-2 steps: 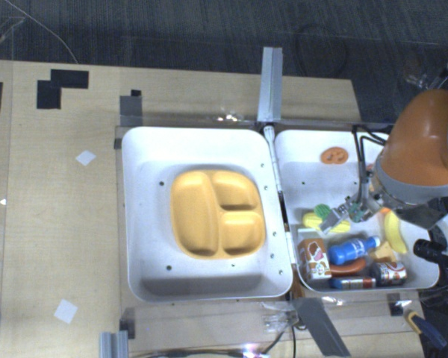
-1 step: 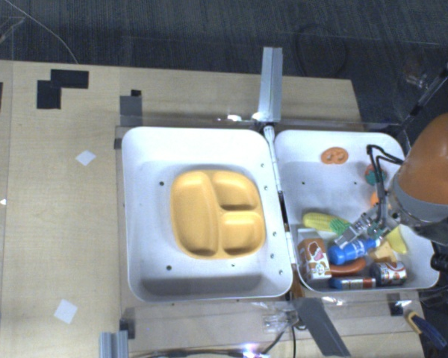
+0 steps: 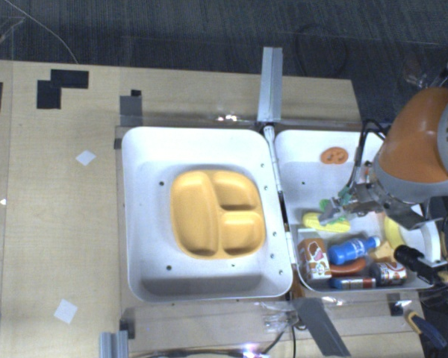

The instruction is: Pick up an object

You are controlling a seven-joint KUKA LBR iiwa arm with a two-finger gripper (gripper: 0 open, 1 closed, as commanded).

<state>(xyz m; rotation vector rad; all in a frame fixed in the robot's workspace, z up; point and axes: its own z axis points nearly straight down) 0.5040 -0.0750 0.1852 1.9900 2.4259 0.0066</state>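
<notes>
The arm [image 3: 425,144], grey with an orange band, reaches into the right bin [image 3: 310,151] from the right. Its gripper [image 3: 334,212] hangs low over the middle of that bin, just above a yellow banana-shaped item [image 3: 316,221] and touching or nearly touching a small green piece [image 3: 343,199]. In front of it lie a blue bottle with a red cap [image 3: 354,249], a brown jar [image 3: 314,257], a red marker-like stick [image 3: 352,282] and a dark can [image 3: 392,274]. A small orange disc [image 3: 334,155] lies apart at the bin's back.
The left bin [image 3: 145,200] holds a yellow divided tray [image 3: 215,212] in its middle. A metal post [image 3: 270,84] stands behind the seam between the bins. Another yellow item [image 3: 393,230] lies by the right bin's right wall, partly under the arm.
</notes>
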